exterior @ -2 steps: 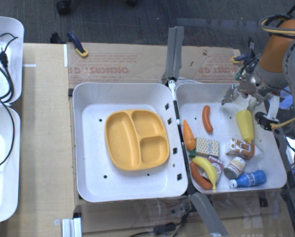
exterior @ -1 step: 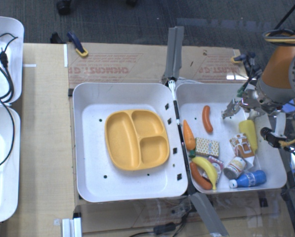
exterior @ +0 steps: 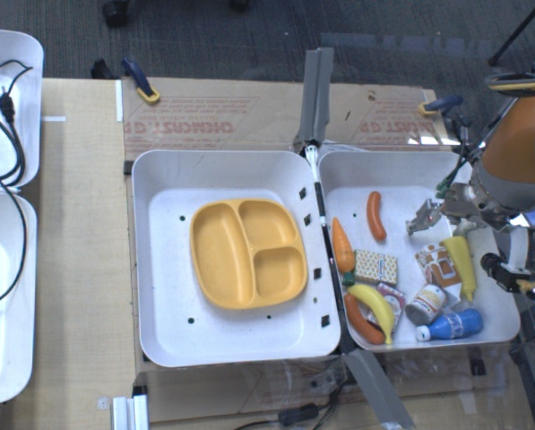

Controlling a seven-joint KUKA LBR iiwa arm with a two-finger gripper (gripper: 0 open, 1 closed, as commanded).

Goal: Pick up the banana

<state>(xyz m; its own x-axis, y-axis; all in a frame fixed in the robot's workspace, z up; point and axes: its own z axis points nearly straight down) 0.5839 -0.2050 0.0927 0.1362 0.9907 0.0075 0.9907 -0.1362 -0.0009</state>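
The banana (exterior: 375, 304) is yellow and curved. It lies in the right bin (exterior: 401, 179) near the front left corner, resting partly on a red pepper-like item (exterior: 360, 322). My gripper (exterior: 424, 217) hangs over the right half of that bin, behind and to the right of the banana and well apart from it. Its grey fingers look open, with nothing between them. The grey arm with its orange band (exterior: 514, 137) comes in from the right edge.
Around the banana lie an orange carrot (exterior: 341, 245), a red sausage (exterior: 375, 216), a tan cracker block (exterior: 375, 265), a snack packet (exterior: 434, 262), a yellow bottle (exterior: 462, 265), a can (exterior: 426, 303) and a blue bottle (exterior: 452, 325). The left bin (exterior: 159, 267) holds a yellow divided plate (exterior: 247, 252).
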